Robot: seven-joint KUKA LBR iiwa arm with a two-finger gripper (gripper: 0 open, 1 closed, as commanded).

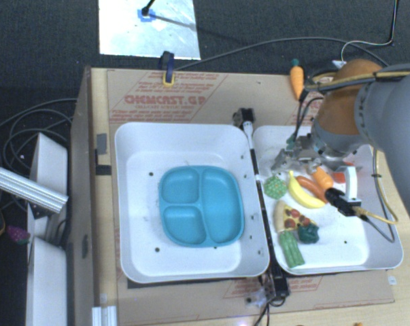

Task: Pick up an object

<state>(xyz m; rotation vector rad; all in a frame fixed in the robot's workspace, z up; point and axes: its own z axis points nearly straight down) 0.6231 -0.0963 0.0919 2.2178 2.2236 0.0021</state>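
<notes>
Several toy foods crowd the right bin, with the hand low over them.

From the overhead camera view: whether the hand is apart or together cannot be told. A banana lies just beside an orange carrot, a green leafy piece and a pizza slice. They look light, stiff, smooth plastic, likely slippery; the banana's middle, pinched across its narrow width, seems the best hold.

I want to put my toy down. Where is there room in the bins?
Room: the left bin around the blue plate, widest at its left wall; also the right bin's front right corner. Crowded: the right bin's left side, where the banana, broccoli and gripper sit.
</notes>
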